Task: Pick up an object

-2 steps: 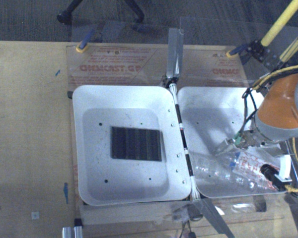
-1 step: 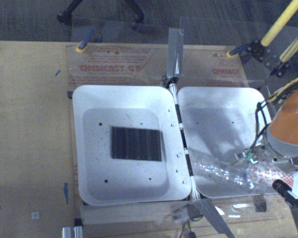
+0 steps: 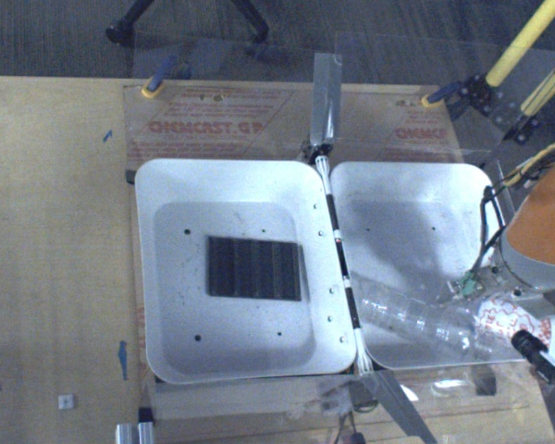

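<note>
The camera view looks down on a wooden bench (image 3: 55, 248) that carries two shallow white bins set side by side, their inner rims touching along a central seam. Taking that seam as the landmark: the left bin (image 3: 157, 276) lies just left of it and holds one thing, a dark ribbed rectangular block (image 3: 254, 267) lying flat near the middle of the bin floor, well apart from the seam. The right bin (image 3: 388, 183) lies just right of the seam and holds one clear plastic bottle (image 3: 416, 317), lying on its side along the near part of the floor, its one end close to the seam and the other, with a red-and-white label, reaching toward the far side from the seam.

One arm (image 3: 541, 234) comes in at the right bin's outer edge, well away from the seam, its orange band visible above a grey wrist. Its gripper (image 3: 466, 287) sits low, just above the bottle's labelled end; whether it is parted or closed, or has hold of anything, cannot be told here.

Beyond the seam, one yellow-handled clamp (image 3: 157, 80) rests on the bench.
</note>
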Robot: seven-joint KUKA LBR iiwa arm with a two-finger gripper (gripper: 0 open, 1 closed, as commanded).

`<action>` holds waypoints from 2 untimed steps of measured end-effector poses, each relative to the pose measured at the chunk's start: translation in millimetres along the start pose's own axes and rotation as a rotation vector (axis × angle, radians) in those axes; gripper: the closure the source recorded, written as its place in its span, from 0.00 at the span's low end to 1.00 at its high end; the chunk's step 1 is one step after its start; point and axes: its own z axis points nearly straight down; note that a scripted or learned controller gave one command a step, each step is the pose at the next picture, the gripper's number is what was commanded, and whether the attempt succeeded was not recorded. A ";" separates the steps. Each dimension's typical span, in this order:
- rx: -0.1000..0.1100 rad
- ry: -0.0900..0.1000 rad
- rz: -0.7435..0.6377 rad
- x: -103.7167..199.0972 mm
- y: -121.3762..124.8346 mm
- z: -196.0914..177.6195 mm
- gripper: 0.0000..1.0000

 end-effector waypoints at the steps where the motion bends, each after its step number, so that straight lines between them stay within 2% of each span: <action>1: 0.000 0.000 0.000 0.1 0.1 -0.1 0.00; 2: 0.010 0.004 0.021 26.0 28.8 -15.0 0.00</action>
